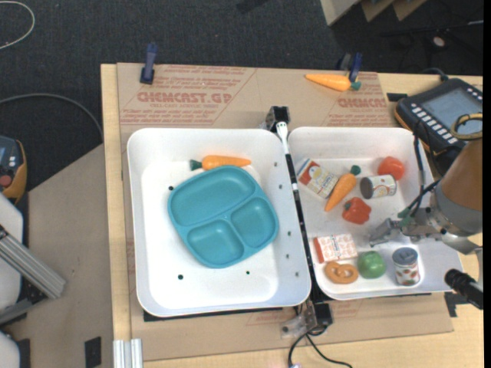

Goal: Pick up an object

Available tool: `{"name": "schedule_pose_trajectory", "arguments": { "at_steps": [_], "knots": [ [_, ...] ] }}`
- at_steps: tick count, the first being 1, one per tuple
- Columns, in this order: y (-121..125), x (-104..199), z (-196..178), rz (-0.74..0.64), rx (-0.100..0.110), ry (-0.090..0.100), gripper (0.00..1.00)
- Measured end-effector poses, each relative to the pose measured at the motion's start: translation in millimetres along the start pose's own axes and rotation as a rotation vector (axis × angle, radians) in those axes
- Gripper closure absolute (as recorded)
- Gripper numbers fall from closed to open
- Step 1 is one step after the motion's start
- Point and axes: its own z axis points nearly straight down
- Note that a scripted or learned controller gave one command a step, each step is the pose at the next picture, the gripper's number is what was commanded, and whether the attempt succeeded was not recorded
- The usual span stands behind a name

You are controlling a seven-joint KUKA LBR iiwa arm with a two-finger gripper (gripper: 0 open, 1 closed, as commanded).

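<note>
The right bin (406,138) holds several small items. Among them are a red pepper (356,211), an orange carrot (341,192), a small carton (316,178), a dark can (377,186) and a red tomato (391,167). Along its near side lie a red-and-white box (336,247), a pretzel (341,271), a green apple (372,264) and a labelled can (405,265). My gripper (381,232) hovers open at the bin's right side, just right of the pepper and above the apple and can, with nothing between its fingers.
The left bin (146,205) holds a teal divided plate (222,217) with another carrot (225,162) behind it. A third carrot (328,81) lies on the bench beyond the bins. A black pendant (445,113) sits at the far right.
</note>
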Motion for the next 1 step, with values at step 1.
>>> {"name": "schedule_pose_trajectory", "arguments": {
  "at_steps": [1],
  "knots": [
    [69.6, -20.5, 18.0, -0.002, 0.003, 0.004, 0.00]
  ]
}}
